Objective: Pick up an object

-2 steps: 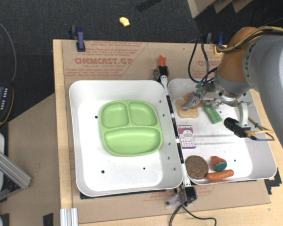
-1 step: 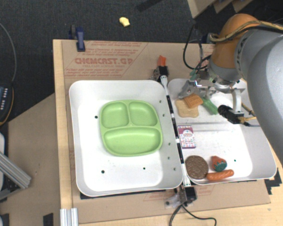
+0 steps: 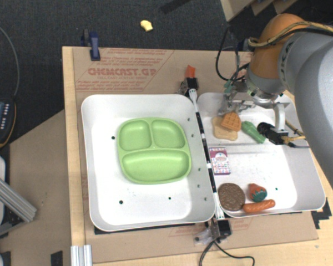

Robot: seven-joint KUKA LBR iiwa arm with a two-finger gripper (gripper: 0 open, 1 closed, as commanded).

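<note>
Near the frame's bottom, in the right-hand shallow white bin [image 3: 299, 198], lay a round brown ridged cookie [image 3: 231, 196], a smooth orange carrot [image 3: 259, 206] and a small pink carton [image 3: 218, 160]. The left bin [image 3: 100, 165] held a glossy green three-compartment plate [image 3: 154, 149] with bare floor around it. Farther up, the gripper [image 3: 233, 108] sat just above a tan gridded waffle [image 3: 228, 124]; whether it gripped was impossible to tell.

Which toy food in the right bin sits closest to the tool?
The tan waffle, directly beneath the tool. The green pickle lies farther; brown cookie and carrot lie farthest.
</note>
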